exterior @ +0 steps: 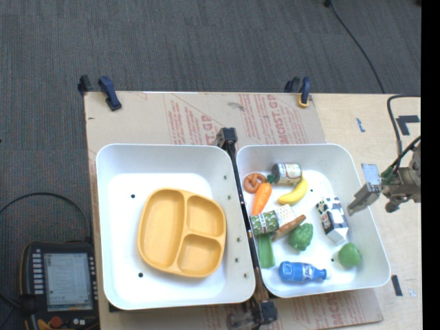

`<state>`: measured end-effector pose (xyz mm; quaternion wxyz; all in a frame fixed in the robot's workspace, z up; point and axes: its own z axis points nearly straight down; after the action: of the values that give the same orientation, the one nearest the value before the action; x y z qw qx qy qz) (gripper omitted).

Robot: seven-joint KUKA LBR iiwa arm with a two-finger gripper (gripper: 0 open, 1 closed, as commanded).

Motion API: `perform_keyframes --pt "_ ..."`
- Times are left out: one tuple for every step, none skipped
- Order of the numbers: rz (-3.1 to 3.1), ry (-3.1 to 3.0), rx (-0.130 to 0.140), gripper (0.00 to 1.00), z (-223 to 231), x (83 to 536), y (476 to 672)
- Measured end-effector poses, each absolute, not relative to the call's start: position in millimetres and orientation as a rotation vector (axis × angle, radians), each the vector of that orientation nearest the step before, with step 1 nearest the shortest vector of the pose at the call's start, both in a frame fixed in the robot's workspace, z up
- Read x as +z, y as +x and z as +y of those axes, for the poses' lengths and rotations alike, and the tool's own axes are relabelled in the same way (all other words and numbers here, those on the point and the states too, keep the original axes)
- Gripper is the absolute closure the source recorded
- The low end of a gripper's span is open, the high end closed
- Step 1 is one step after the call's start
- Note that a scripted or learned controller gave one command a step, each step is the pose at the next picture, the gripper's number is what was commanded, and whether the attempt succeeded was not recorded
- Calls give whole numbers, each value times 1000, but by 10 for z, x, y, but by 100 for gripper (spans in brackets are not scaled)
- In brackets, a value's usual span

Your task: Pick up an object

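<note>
The right bin (347,158) holds several toy foods: a pretzel (254,180), a carrot (261,196), a small can (287,172), a banana (293,192), a milk carton (333,220), broccoli (300,236), a green round fruit (349,254) and a blue bottle (300,272). My gripper (366,187) hangs over the bin's right rim, just right of the milk carton. Its fingers stand apart with nothing between them, so it is open.
The left bin (117,163) holds a yellow divided plate (182,231). A green-and-white packet (265,223), a brown stick (289,225) and a green cucumber (266,251) lie near the divider between the bins. Clamps (108,92) sit on the bench's far edge.
</note>
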<state>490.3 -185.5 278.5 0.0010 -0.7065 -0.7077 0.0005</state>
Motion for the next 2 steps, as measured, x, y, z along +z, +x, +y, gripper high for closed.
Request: perform_keyframes --pt "-2219 -2217 2 0 -1966 1378 5309" --pt "-2221 -2216 2 0 -1784 861 5685"
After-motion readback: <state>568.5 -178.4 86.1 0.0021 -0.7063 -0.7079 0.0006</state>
